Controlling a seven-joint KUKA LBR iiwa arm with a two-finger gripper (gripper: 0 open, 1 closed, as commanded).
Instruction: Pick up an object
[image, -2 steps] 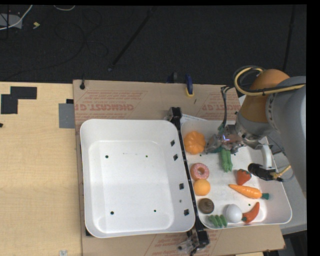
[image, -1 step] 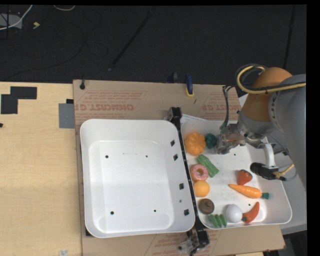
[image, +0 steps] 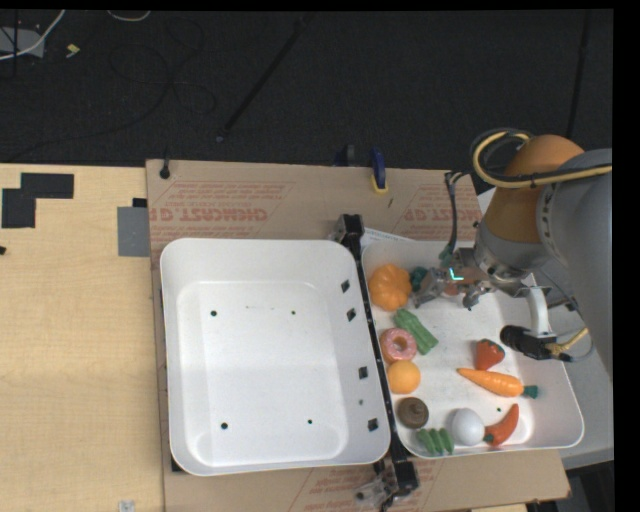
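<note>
The right bin (image: 566, 412) holds several toy foods: an orange pumpkin (image: 390, 286), a green pod (image: 414, 331), a pink donut (image: 399, 346), an orange ball (image: 403, 377), a brown piece (image: 412, 411), a white ball (image: 465, 426), a red chili (image: 504, 423), a carrot (image: 491, 381) and a red pepper (image: 488, 354). My gripper (image: 451, 289) hangs over the back of this bin, just right of the pumpkin. Its fingers stand spread and open, with nothing between them.
The left bin (image: 260, 350) lies beside the right one, parted by a black clamp rail (image: 366, 340). A small green piece (image: 435, 441) sits at the right bin's front edge. The arm's grey body (image: 560, 220) covers the bin's far right corner.
</note>
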